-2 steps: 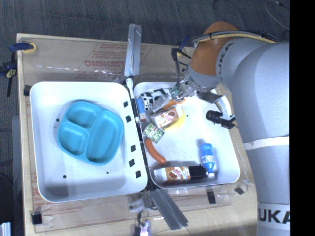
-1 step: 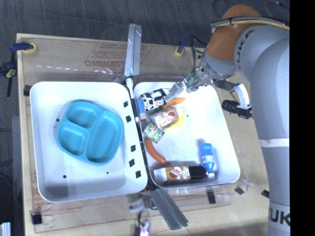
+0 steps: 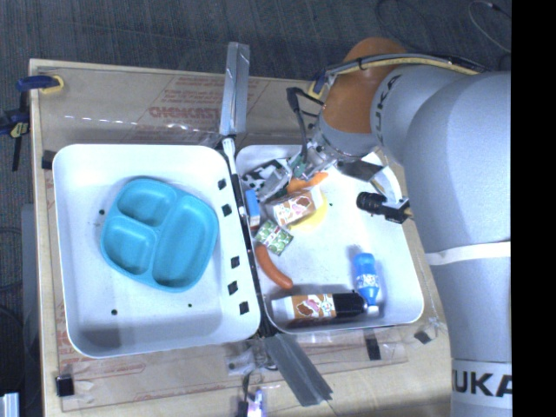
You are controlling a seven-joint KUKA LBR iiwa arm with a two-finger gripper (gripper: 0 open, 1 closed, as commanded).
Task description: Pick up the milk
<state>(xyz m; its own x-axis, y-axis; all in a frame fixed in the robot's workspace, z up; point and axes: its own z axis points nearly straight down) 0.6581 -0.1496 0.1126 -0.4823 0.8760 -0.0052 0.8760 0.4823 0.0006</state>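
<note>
We count two white bins: the left bin (image 3: 78,259) and the right bin (image 3: 400,259). We count one blue divided tray (image 3: 159,231), two small cartons (image 3: 294,208) (image 3: 274,238), one hot dog sausage (image 3: 274,268), one blue bottle (image 3: 366,276) and one dark bottle (image 3: 326,306).

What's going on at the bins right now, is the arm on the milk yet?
The arm's gripper is low over the upper left part of the right bin, among the clutter there, right by the small brown milk carton. Whether it has the carton is unclear from this angle. A hot dog, a blue bottle and a dark bottle lie nearer the front. The left bin holds a blue divided tray.
</note>
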